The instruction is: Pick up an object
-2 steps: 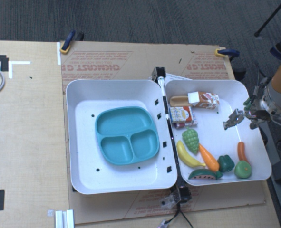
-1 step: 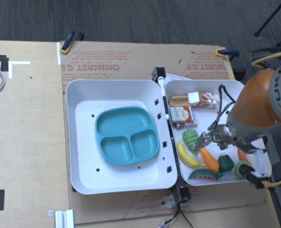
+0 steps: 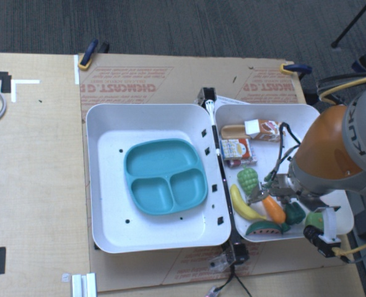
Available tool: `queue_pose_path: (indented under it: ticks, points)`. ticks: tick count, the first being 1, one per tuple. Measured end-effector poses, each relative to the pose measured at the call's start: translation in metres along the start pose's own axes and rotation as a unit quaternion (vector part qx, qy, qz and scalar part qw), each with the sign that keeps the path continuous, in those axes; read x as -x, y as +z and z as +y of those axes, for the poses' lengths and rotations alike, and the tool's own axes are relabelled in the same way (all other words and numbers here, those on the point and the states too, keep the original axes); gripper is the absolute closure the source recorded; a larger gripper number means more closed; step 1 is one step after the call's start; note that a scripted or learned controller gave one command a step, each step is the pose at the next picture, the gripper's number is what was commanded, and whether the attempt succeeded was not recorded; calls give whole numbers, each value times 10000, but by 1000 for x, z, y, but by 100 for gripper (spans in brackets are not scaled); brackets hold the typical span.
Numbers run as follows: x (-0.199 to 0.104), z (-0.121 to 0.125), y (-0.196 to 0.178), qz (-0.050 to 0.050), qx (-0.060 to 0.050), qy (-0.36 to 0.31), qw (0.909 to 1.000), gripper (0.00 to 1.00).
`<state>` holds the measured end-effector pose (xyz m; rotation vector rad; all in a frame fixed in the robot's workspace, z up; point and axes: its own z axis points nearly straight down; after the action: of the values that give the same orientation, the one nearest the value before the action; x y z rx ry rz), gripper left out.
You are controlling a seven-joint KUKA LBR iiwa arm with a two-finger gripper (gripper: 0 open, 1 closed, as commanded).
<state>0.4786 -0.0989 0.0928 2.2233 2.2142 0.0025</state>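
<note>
At the right of the frame the gripper (image 3: pixel 261 193) reaches down into the right bin (image 3: pixel 306 113), among a green toy (image 3: pixel 247 179), a banana (image 3: pixel 243 205) and a carrot (image 3: pixel 274 210); I cannot tell whether it is open or closed. The left bin (image 3: pixel 108 166) at centre holds a teal divided plate (image 3: pixel 165 176)

One fixed camera looks down at a slant from above the table (image 3: pixel 40 166). It takes in both white bins (image 3: pixel 102 166), the arm (image 3: pixel 337 147) entering from the right.
</note>
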Motion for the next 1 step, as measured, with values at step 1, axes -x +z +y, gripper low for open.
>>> queue_pose_path:
  ticks: [1]
  points:
    - [0, 0, -9, 5, -6, 21, 10000, 100]
